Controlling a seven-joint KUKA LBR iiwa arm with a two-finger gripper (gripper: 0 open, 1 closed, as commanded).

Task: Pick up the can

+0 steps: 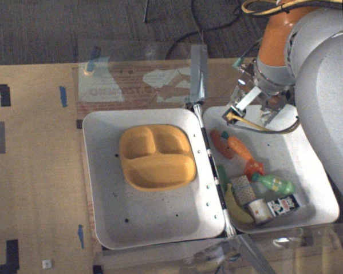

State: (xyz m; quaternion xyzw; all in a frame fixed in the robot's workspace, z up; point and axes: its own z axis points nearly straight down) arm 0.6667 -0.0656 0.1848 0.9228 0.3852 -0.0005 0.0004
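Near the right bin's front edge, the can (pixel 258 210) lies crammed among clutter; the claw (pixel 247 109) hovers at the far edge, grip unreadable. Neighbours could foul a grasp.

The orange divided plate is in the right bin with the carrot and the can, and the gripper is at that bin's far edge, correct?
Not quite. The camera view shows the orange divided plate alone in the left bin; the carrot, can and gripper are at the right bin.

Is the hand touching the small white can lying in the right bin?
Apart. The camera view shows the hand over the right bin's far end, bare floor separating it from the can.
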